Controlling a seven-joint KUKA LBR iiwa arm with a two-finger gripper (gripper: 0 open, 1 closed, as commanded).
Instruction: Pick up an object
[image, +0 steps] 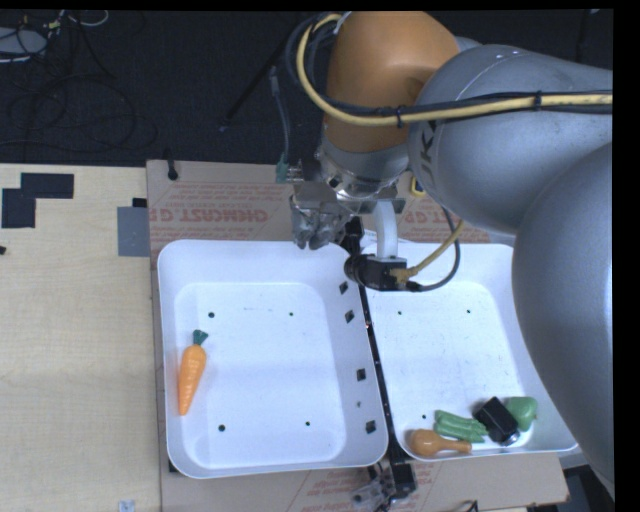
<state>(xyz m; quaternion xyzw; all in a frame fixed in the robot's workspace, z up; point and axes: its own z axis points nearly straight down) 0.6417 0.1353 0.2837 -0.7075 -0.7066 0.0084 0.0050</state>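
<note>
Carrot (191, 378) lies in left bin (170, 270); gripper (340, 238) hangs over the bins' far edge, its grip unclear.

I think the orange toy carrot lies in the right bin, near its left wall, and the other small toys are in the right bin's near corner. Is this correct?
Not quite. The camera view shows the carrot in the left bin, near its left wall. The rest holds: the other small toys are clustered in the near corner of the right bin.

Grey arm (520, 130) — orange band (385, 55), yellow cable (500, 103) looped around.
</note>
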